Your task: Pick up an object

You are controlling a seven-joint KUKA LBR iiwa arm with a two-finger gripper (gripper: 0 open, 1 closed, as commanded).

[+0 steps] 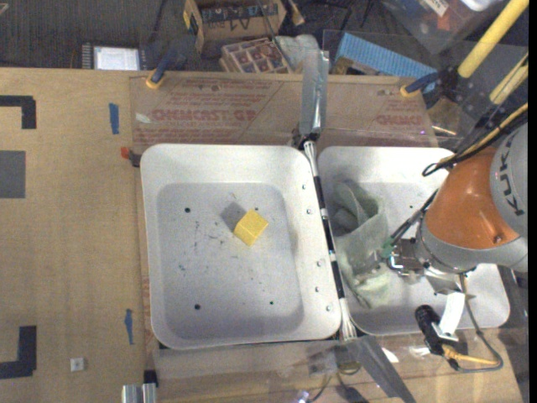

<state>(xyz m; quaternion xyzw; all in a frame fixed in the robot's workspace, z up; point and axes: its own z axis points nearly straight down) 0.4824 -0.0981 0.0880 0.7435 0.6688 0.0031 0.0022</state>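
A small yellow cube [251,227] lies near the middle of the left bin [168,292], tilted like a diamond. In the right bin [403,170] a pale grey-green soft object [356,212] sits against the left wall, with a lighter lump [374,285] just below it. The arm's orange band [470,212] hangs over the right bin. My gripper [388,257] points left and sits low in that bin, right beside the grey-green object. Whether it touches the object is unclear.
A metal divider [314,99] rises behind the seam between the bins. Cardboard [218,112] lines the bench behind them. Cables and a black connector [430,326] trail by the right bin's front edge. Blue tape marks [113,117] dot the wooden bench on the left.
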